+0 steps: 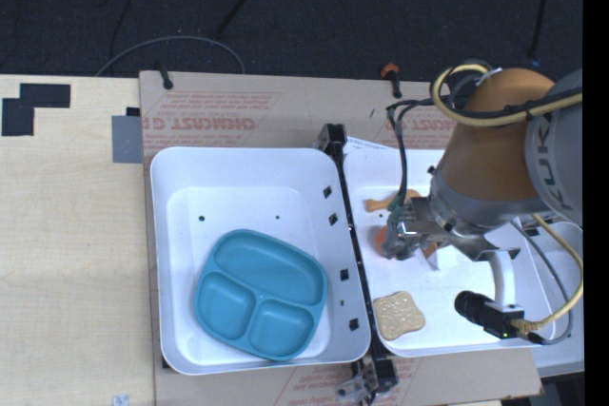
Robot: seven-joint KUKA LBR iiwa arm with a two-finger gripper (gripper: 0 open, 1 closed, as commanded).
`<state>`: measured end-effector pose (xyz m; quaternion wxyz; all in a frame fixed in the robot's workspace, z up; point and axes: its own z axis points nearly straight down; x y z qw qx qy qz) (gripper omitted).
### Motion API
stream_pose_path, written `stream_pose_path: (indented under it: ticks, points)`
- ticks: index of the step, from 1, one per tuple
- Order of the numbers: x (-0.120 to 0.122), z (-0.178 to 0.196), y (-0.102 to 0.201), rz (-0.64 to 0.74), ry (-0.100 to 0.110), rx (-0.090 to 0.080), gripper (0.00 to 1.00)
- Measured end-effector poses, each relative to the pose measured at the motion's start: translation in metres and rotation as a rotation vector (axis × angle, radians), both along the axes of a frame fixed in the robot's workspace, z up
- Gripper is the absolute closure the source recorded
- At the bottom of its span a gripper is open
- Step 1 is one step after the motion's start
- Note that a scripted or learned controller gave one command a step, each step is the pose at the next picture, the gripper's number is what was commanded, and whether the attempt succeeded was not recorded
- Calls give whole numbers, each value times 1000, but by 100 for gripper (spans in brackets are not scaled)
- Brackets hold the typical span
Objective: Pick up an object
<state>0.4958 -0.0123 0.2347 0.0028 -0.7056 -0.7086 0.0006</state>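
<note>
pick attempt: gripper low in right bin, grasp unconfirmed

my gripper [404, 238] sits low in the right bin [433, 298], in that bin's left half, a little right of the frame's centre. my wrist and orange band cover it from above, so i cannot tell whether it is open or closed, and nothing can be confirmed as held.

a red-orange lump [384, 241] lies just left of the gripper, close against it or touching; contact cannot be judged. a smaller orange piece [378, 203] lies on the bin floor just above the lump, apart from the gripper. a tan toast [398, 315] lies flat near the bin's lower left corner, below the gripper and clear of it.

the left bin [176, 200] holds a blue plate [259, 293] with three compartments, lying flat and turned at an angle, in the bin's lower right part. its lower edge is near the bin's bottom wall.

both bins stand side by side on a cardboard sheet [238, 109], which lies on the pale bench [67, 252] at the frame's left.
</note>
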Motion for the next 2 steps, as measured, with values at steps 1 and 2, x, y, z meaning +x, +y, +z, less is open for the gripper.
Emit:
stream_pose_path:
  ticks: [1,2]
  points:
    - [11,-2,48,0,-1,-1,100]
    - [-2,-3,99,0,1,-1,100]
